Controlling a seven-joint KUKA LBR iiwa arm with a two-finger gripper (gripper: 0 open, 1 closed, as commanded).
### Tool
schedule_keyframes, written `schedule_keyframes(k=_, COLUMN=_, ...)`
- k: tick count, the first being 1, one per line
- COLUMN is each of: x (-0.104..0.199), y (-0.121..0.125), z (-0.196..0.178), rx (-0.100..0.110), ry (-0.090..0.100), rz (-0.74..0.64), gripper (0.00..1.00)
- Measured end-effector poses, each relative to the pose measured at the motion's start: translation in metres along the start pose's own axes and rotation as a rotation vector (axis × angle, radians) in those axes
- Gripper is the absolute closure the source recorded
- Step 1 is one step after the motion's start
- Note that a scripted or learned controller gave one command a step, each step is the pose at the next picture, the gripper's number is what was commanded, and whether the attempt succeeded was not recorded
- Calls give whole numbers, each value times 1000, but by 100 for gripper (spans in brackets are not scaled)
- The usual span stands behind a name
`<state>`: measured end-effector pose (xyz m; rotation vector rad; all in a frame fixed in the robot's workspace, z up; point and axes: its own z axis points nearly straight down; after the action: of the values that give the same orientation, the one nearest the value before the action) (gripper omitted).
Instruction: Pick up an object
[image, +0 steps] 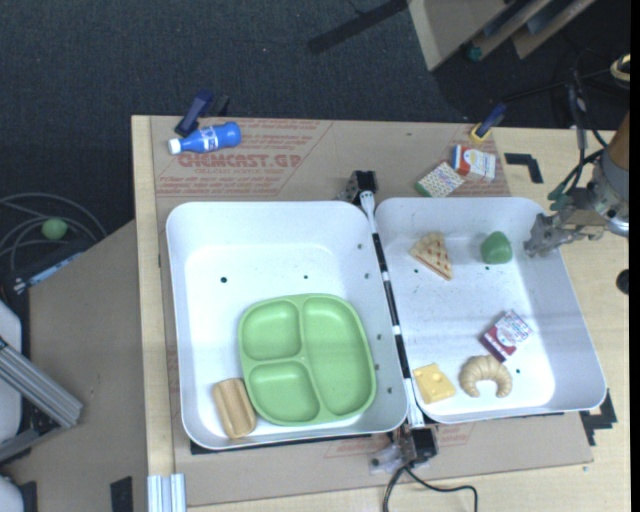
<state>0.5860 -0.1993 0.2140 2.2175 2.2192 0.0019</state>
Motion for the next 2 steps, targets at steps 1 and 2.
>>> schedule_keyframes(k=1, x=1, y=-1, z=1, rx=3, ry=1, rz=0, gripper=0)
schedule_keyframes(k=2, x=-22, y=71, z=100, rx=6, ry=6, rz=-2, gripper=0)
